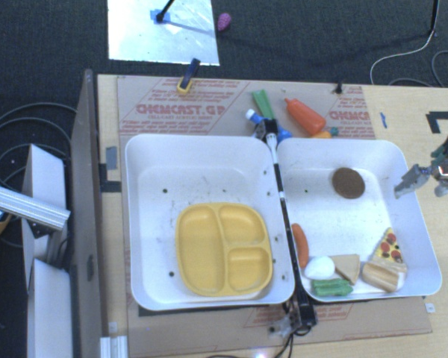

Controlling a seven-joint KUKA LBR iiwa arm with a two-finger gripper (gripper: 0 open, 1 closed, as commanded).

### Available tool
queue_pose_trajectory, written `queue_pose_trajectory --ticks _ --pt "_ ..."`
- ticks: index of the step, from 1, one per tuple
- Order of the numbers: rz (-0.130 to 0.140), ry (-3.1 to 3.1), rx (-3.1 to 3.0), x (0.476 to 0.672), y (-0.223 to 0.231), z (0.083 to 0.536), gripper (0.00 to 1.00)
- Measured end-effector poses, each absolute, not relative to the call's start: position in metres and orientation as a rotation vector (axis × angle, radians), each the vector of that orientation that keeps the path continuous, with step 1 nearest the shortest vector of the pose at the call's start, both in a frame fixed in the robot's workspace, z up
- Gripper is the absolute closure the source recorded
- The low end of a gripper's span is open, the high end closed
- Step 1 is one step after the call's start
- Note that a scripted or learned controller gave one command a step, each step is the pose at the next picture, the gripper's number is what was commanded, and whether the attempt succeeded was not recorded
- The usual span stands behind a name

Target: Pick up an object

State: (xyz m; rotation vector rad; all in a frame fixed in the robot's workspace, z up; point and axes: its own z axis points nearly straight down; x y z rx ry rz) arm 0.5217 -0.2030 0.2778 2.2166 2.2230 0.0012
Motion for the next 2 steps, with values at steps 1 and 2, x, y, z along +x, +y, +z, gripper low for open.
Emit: queue_pose_trajectory --ticks 1,2 --pt "0.006 2.232 2.207 0.611 -0.163 0.250 0.00" --pt "-0.002 2.227 2.215 0.665 -0.192 0.158 0.00"
